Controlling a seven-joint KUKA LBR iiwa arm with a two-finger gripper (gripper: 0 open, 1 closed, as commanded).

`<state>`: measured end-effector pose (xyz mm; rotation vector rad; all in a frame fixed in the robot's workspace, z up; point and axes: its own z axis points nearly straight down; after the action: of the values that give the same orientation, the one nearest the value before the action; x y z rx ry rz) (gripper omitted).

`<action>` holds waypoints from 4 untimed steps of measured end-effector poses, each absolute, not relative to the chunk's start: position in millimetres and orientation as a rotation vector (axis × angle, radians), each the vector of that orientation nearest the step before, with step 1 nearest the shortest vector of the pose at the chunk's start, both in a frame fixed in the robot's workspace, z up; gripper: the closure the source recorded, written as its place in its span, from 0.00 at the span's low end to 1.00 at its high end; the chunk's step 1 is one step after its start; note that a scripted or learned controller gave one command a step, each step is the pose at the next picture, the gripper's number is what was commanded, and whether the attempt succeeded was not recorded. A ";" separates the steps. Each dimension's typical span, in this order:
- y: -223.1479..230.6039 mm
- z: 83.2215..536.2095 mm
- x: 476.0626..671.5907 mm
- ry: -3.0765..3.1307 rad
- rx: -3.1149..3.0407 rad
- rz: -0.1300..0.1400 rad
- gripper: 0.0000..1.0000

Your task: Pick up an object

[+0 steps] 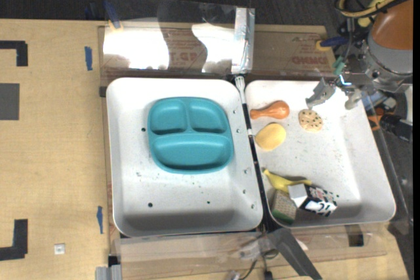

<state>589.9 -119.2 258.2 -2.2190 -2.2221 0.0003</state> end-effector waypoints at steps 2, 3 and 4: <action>-159.7 92.5 645.1 -2.445 -1.978 -0.002 0.00; -163.5 86.4 633.0 -2.478 -1.935 -0.002 0.00; -197.1 86.1 641.1 -2.198 -2.249 -0.003 0.00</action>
<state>641.1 -197.1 86.1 -2.2495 -2.1981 -0.0032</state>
